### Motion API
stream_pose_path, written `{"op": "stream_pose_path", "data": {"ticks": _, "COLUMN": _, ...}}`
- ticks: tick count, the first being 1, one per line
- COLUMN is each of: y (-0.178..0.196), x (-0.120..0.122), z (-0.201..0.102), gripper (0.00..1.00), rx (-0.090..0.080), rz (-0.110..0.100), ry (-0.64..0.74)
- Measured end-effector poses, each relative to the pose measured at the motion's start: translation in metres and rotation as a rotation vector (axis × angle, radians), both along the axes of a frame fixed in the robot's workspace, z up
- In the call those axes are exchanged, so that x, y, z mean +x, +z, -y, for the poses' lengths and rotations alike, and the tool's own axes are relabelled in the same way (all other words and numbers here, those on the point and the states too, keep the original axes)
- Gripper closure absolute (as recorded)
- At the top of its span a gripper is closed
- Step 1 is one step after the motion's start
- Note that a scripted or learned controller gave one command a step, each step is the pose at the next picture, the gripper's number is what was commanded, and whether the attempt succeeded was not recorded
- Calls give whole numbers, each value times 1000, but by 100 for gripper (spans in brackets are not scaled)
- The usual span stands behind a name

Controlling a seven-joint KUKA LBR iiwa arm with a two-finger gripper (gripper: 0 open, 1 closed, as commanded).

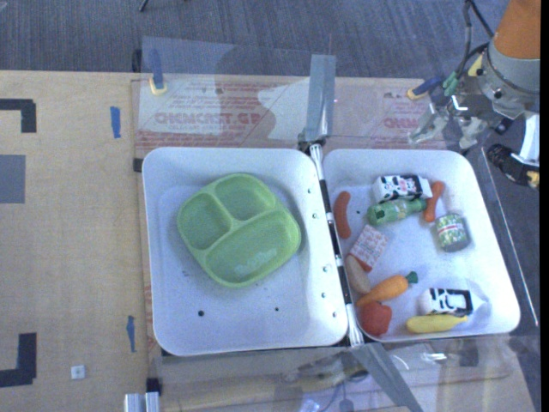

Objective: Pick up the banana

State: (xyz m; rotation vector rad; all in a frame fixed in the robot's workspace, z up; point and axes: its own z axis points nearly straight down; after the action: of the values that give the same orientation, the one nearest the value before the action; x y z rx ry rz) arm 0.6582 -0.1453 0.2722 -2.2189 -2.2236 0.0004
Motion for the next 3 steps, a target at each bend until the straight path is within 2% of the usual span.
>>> {"op": "stream_pose_path", "data": {"ticks": 1, "y": -136, "x": -41, "z": -15, "gripper": 0, "rx": 0, "rz": -1, "ry": -227}}
{"op": "stream_pose_path", "data": {"ticks": 2, "y": -186, "x": -65, "z": -52, "gripper": 0, "rx": 0, "rz": 3, "ry": -342}}
{"op": "stream_pose_path", "data": {"ticks": 3, "y": -186, "x": -53, "z": -54, "gripper": 0, "rx": 0, "rz": 2, "ry": -643}}
